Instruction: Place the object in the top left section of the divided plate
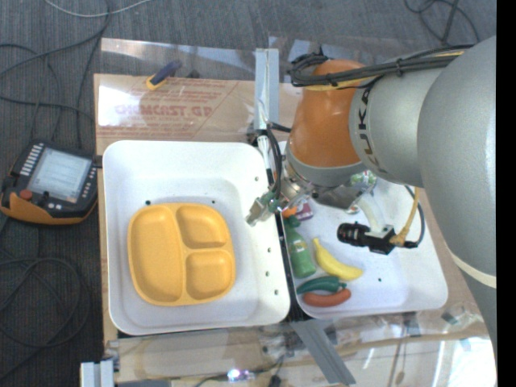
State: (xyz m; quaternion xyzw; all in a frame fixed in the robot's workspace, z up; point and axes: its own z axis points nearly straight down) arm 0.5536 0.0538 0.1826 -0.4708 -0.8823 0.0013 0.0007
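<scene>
The grey arm (pixel 451 111) is reached in from the right, its broad link lying over the far part of the right bin (pixel 403 287). The orange band (pixel 322 119) sits above the wrist, which is bent down toward the divide between the two bins. The gripper (pixel 264 206) is seen at the right wall of the left bin (pixel 113 216), just over its rim. Whether it is open or shut cannot be told, and what it may hold cannot be made out.

In the left bin, a yellow divided plate (pixel 157 256) is laid flat toward the near left. Three sections are moulded in it: one large at the left, two smaller at the right.

In the right bin, nearest lies a red toy pepper (pixel 326 298), its long axis running left to right, with a green toy pepper (pixel 322 285) touching it just beyond. A toy banana (pixel 334 263) lies slantwise, its far end pointing left. A green toy bottle (pixel 300 252) lies beside the left wall, its long axis running near to far. A small pink and red item (pixel 303 211) is seen just right of the gripper. Which of these is the task's object cannot be told; all lie apart from the plate.

A teach pendant (pixel 48 185) rests on the floor at the left.
</scene>
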